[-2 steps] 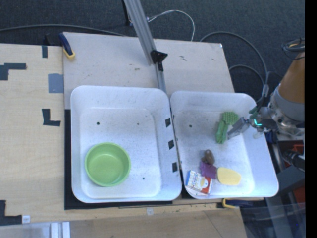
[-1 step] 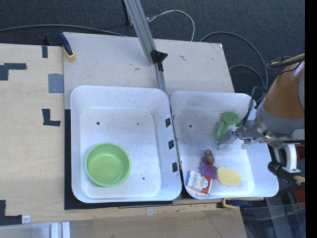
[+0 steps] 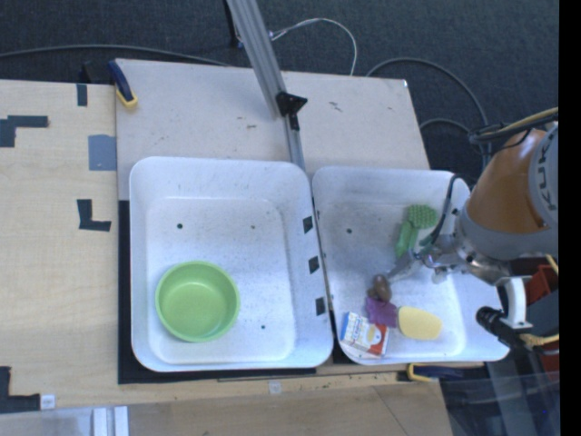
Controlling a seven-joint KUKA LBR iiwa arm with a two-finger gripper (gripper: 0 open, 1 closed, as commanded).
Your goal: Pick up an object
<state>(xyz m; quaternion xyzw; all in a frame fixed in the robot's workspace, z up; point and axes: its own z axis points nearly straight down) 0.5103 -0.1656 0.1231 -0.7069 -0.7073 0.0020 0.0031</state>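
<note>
The grey arm's gripper (image 3: 406, 266) sat mid right white bin (image 3: 363, 189); whether its fingers were parted, I could not tell. A round green plastic bowl (image 3: 197, 301) occupied the left white bin's (image 3: 218, 173) front-left corner. A green brush (image 3: 413, 227) lay by the gripper, with a yellow oval piece (image 3: 419, 323), a small carton (image 3: 364, 335), a purple block (image 3: 382, 312) and a brown lump (image 3: 380, 288) near the right bin's front edge.

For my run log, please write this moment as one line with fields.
arm: over right bin | gripper: low beside green brush, above brown object | nothing seen held | left bin: green bowl

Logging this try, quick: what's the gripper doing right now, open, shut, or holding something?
Gripper: low in the right bin, beside the green brush and above the small brown object; nothing visibly held, and its open or shut state cannot be told.
</note>
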